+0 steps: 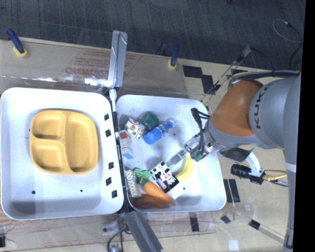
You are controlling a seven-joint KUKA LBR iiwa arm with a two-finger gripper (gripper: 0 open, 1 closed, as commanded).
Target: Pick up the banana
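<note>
The banana (pixel 186 169) is a small yellow piece lying in the right bin (pixel 209 196), near its right wall. My gripper (pixel 188 153) reaches in from the right and hangs low over the bin, directly above and touching or almost touching the banana's upper end. The grey wrist with its orange band (pixel 236 108) sits over the bin's right rim. Part of the banana is hidden under the gripper.
A black-and-white box (pixel 165 177), an orange carrot (pixel 157 191) and a green toy (pixel 141 174) crowd the banana's left. A blue bottle (pixel 156 132), a dark green item (pixel 149 118) and a red-white pack (pixel 134 128) lie further back. The left bin holds a yellow divided plate (pixel 64 141).
</note>
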